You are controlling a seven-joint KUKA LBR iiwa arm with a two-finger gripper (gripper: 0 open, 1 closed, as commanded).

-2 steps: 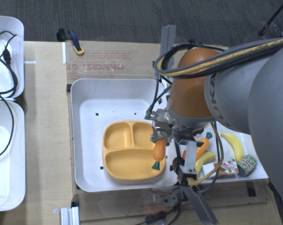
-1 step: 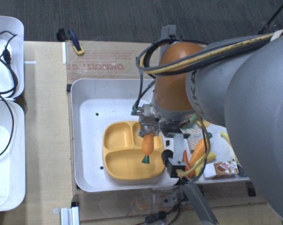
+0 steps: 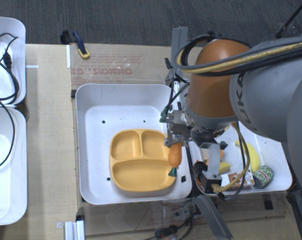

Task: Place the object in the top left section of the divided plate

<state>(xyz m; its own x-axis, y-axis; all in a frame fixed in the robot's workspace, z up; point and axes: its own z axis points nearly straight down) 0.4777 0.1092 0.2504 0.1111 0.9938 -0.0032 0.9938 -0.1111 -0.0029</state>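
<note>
While the end effector (image 3: 174,143) clamps a carrot (image 3: 175,156) over the divided plate's (image 3: 141,160) right rim, no writing is legible.

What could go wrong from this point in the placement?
The carrot hangs below the gripper at the divided plate's right rim, not over the top left section. Released here, it would likely land on the rim or in the bin. How firmly it is held can't be seen, so it may slip in transit.
</note>
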